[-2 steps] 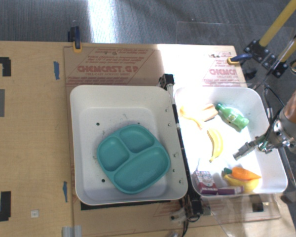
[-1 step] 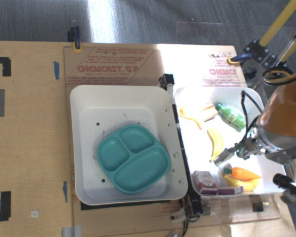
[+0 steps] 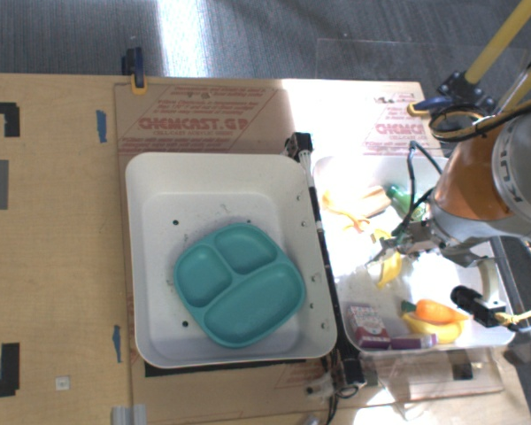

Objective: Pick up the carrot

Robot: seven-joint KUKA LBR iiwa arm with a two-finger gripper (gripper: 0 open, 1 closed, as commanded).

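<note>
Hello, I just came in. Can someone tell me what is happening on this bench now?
A grey robot arm with an orange band reaches in from the right over the right bin, which is brightly lit. Its gripper hangs above the bin's middle, near a yellow piece. The carrot lies at the bin's lower right, apart from the gripper, not yet picked up. The left bin holds a teal divided plate.

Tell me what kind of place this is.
Probably a robot test bench in a lab: two white bins side by side on a cardboard-covered bench, a teal divided plate, toy food like a carrot, and a cabled arm.
</note>
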